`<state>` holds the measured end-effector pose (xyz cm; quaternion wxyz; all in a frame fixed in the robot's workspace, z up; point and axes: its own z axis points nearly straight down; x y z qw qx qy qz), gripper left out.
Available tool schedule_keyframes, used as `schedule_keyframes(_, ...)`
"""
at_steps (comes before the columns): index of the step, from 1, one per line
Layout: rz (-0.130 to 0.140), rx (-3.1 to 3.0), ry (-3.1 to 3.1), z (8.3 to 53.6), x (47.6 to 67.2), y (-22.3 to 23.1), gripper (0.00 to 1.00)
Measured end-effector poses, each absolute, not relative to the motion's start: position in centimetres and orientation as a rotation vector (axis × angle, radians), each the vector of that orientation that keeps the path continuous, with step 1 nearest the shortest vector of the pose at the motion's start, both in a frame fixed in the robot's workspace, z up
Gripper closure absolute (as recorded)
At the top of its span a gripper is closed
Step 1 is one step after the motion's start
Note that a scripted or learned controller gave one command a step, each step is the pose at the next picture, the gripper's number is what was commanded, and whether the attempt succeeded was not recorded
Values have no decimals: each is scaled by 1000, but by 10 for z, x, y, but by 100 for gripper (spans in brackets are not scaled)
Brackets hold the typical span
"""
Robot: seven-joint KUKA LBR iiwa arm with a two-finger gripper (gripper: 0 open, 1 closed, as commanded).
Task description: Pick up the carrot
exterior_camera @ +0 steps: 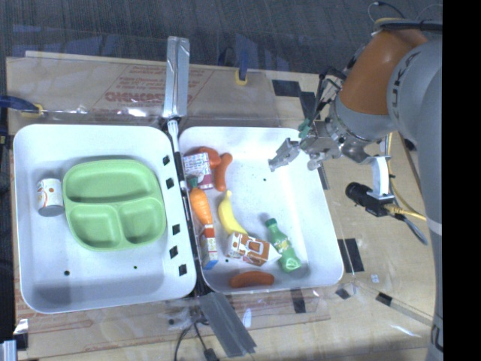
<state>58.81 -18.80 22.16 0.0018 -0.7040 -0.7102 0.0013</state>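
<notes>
The carrot [199, 204] lies in the right bin [316, 224], pressed against that bin's 9 o'clock wall, its length running roughly 12 to 6 o'clock. The tool [284, 156] hangs over the upper part of the same bin, toward 1 o'clock from the carrot and well apart from it. Whether it is spread or clenched I cannot tell at this angle; nothing is visibly grasped in it.

The main risk is crowding. A banana [229, 215] lies just beside the carrot at its 3 o'clock side, a ketchup bottle [197, 162] sits touching or nearly touching its 12 o'clock end, and a small packet [210, 243] lies at its 6 o'clock end. A descent that lands slightly toward 3 o'clock would likely close on the banana instead, or on both at once.

The bin wall is the second hazard. With the carrot tight against it, 1 side of the tool may strike the rim between the 2 bins, or find no room to slip down, and the carrot could be pushed or rolled rather than gripped.

A third concern is shape: the carrot looks smooth and tapered, so a grip near the thin end could squeeze it out. A hot dog [222, 168] and juice box [249, 248] lie near enough to be nudged in passing.
</notes>
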Motion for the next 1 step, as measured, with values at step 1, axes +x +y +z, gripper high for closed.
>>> schedule_keyframes(1,6,-2192,-2245,211,589,-132,0)
